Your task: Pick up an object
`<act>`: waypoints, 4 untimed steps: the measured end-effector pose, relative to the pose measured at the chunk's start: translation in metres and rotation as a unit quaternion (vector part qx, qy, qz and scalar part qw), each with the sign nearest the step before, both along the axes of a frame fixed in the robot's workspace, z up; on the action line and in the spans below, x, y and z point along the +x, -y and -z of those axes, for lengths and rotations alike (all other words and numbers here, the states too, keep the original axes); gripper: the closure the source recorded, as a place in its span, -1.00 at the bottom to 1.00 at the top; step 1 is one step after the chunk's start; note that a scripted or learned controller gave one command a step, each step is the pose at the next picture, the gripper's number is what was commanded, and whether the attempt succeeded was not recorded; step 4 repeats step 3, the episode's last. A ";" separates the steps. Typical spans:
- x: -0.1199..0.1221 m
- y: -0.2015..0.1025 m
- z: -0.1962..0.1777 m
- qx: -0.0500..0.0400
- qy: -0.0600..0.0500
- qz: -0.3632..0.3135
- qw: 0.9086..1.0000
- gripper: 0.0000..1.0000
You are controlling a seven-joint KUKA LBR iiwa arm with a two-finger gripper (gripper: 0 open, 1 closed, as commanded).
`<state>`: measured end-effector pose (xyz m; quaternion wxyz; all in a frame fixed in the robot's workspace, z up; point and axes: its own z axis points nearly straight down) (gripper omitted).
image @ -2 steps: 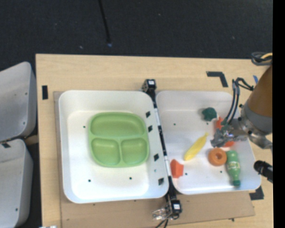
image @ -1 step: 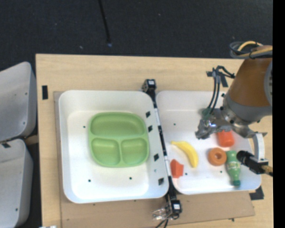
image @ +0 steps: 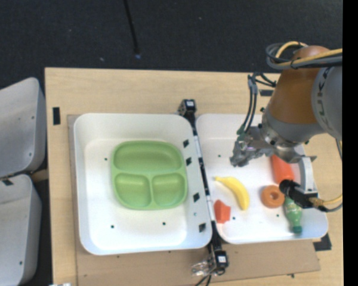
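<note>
Tool [image: 241, 155] hovers in right bin [image: 227, 130] above banana [image: 235, 190], beside carrot [image: 281, 168].

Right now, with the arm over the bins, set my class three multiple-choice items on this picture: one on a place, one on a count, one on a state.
1. Where does the green plate lie?
A. left bin
B. right bin
C. bare bench

2. How many compartments does the green plate have?
A. two
B. three
C. five

3. How does the banana stand to the tool?
A. lifted clear of the bin
B. clamped at bench height
C. lying free on the bin floor

Answers:
1 A: it sits inside the left bin.
2 B: one long section above two smaller ones.
3 C: the banana lies on the floor of the right bin, below the tool in the picture and apart from it.
</note>
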<state>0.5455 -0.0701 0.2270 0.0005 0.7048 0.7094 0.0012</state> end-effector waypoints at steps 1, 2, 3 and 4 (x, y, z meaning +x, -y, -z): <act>0.024 -0.045 -0.013 0.000 0.001 -0.001 1.000 1.00; 0.047 -0.093 -0.003 0.000 0.000 0.000 1.000 1.00; 0.078 -0.136 -0.014 0.000 0.001 0.000 1.000 1.00; 0.078 -0.136 -0.014 0.000 0.001 0.000 1.000 1.00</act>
